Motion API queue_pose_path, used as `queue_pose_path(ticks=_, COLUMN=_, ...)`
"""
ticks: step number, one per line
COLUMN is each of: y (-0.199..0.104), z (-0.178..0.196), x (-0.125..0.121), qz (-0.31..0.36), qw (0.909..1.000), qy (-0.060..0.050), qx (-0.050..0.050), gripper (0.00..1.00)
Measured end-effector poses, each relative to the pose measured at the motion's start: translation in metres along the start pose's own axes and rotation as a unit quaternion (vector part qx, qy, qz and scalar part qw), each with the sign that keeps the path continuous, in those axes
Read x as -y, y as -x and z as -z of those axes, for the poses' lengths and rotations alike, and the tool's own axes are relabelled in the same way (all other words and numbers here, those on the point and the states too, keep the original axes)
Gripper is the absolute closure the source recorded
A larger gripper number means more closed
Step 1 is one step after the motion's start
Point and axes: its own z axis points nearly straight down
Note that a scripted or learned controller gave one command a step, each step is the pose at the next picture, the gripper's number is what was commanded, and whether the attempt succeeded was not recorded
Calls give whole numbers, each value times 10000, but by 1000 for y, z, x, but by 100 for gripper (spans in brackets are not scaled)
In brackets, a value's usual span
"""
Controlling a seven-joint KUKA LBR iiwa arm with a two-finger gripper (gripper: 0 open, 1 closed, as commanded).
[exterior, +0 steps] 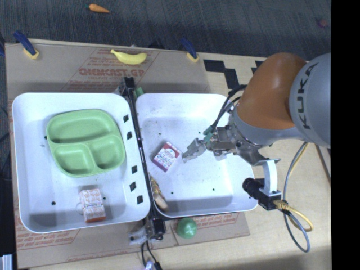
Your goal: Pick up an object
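1. The counter [270,229] bears two white bins on cardboard.
2. The tool [190,151] sits low in the right bin [185,103], holding nothing; how wide it stands I cannot tell.
3. A small box [166,157] lies just left of it, seemingly untouched; the pick is not yet done.

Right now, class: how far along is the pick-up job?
Done: the end effector has reached into the right bin, beside the small red-and-white carton. In hand: nothing visibly gripped; the carton lies on the bin floor. Left: grasping and lifting an object.
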Motion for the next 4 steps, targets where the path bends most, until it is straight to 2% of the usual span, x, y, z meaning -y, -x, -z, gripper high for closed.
queue_pose_path(ticks=1, y=59, z=-100, x=-44, qz=1, qw=10000, qy=-9, qx=5, gripper=0)
queue_pose_path(ticks=2, y=111, z=-104, x=-115, qz=-2, qw=10000, qy=14, qx=6, gripper=0)
queue_pose_path(ticks=3, y=83, z=-120, x=-11, qz=6, qw=10000, qy=-6, qx=-2, gripper=0)
queue_pose_path(ticks=4, y=76, z=-156, x=-127, qz=5, qw=10000, qy=8, qx=1, gripper=0)
